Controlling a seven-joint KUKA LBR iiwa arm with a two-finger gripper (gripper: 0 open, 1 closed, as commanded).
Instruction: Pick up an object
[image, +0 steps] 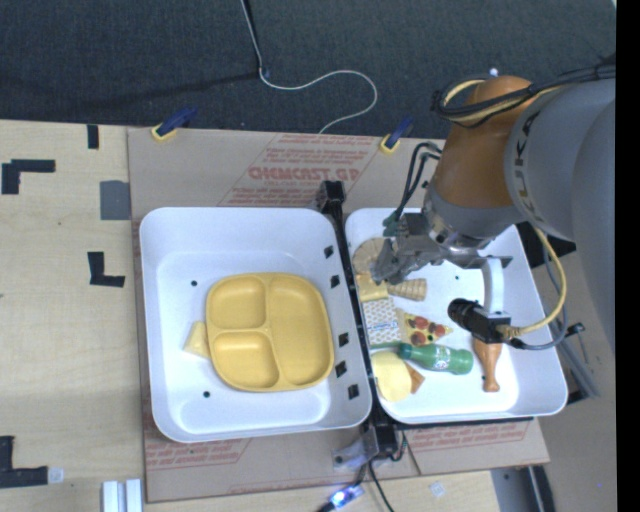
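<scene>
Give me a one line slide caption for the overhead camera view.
Gripper lowered into the cluttered right bin; yellow divided plate sits in the left bin.

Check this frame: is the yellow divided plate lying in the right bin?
No, the yellow divided plate lies in the left bin, while the green bottle is in the right bin.

**Arm low over right bin, gripper at its upper-left part**

Single grey arm (580, 150) enters from the right edge of the view, upper half. Big grey link up top, orange band (480, 150) above the wrist, wrist bent downward and to the left. Cables loop off the wrist housing on both sides. Gripper (392, 262) hangs over the right bin (540, 395), toward its upper-left corner, close to the divider edge between the two bins. Gripper body dark grey, tilted left. Finger state unreadable from this angle.
</scene>
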